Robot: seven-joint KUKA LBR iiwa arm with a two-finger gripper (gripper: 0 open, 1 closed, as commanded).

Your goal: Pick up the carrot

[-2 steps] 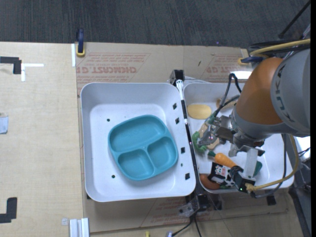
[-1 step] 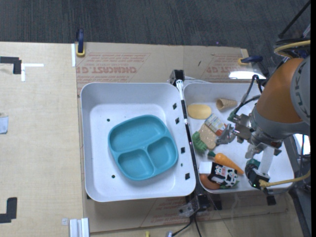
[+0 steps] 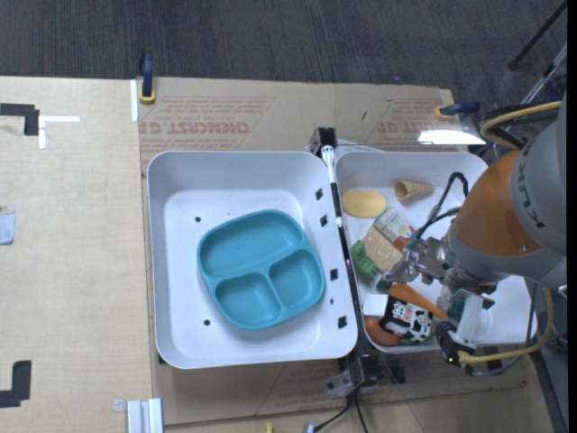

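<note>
The arm [image 3: 505, 219] hangs over the right bin [image 3: 469, 162], its end effector [image 3: 424, 273] low among the clutter. The carrot [image 3: 416, 296] lies just under it, near the bin's front edge, beside a black-and-white toy [image 3: 407, 321]. This looks like the reach-and-grasp step. Next, the end effector would need to settle around the carrot and lift it straight up. The wrist hides the end effector's tip, so whether it is apart or together cannot be told, nor whether it touches the carrot.
</note>
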